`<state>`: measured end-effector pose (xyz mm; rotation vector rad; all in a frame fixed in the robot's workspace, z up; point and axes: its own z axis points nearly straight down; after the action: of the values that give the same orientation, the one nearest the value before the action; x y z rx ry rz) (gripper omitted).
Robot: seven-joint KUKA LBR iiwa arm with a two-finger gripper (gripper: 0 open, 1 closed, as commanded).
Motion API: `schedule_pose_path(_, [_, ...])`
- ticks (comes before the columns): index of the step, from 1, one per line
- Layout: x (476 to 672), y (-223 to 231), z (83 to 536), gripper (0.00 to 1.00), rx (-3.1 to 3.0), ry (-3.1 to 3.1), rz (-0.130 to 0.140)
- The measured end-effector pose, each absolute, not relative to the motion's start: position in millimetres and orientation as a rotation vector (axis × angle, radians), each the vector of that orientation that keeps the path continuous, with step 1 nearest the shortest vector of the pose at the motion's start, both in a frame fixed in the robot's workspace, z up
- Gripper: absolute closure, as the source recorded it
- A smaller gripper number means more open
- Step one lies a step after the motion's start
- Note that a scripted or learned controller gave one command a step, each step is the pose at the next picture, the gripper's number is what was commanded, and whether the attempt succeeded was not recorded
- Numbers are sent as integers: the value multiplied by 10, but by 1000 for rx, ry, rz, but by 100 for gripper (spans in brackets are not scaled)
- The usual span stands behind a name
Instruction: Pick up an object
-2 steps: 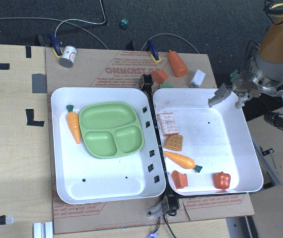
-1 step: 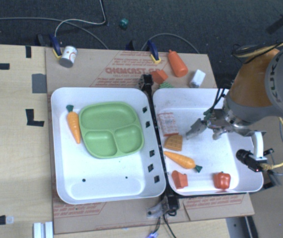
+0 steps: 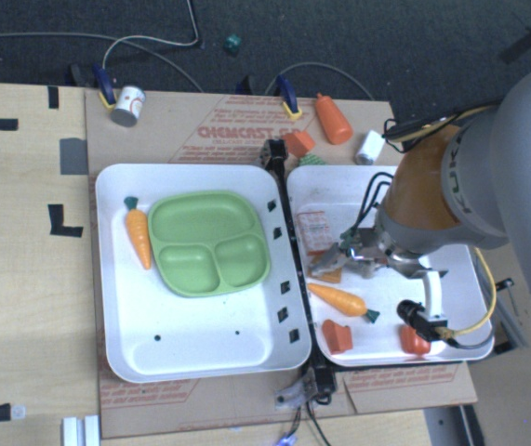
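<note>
The arm [image 3: 470,175] reaches into the right bin [image 3: 451,359] from its right edge, and the gripper [image 3: 356,254] is low over the bin's middle, close to the wall shared with the left bin [image 3: 126,342]. Whether the claw is released or clenched cannot be told here; the wrist hides it. A brownish item [image 3: 327,268] lies just beside or under the claw, too blurred to name, and nothing can be seen lifted. Candidates left in this bin are a carrot [image 3: 338,298] just below the claw, a red block [image 3: 337,336] near the front edge, and another red piece [image 3: 414,341] toward the front right corner. The left bin carries a green tray [image 3: 211,242] and a second carrot [image 3: 138,235] along its left side. By my judgement the reach is done, while the grasp and the lift remain to be shown.
</note>
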<state>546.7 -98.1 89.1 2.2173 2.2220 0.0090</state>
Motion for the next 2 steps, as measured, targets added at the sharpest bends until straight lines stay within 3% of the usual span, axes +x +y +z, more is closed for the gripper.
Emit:
schedule_pose_path(1, [6068,-940,895,0,2215,2219,10])
schedule_pose_path(2, [6098,-910,1032,100,2210,2221,23])
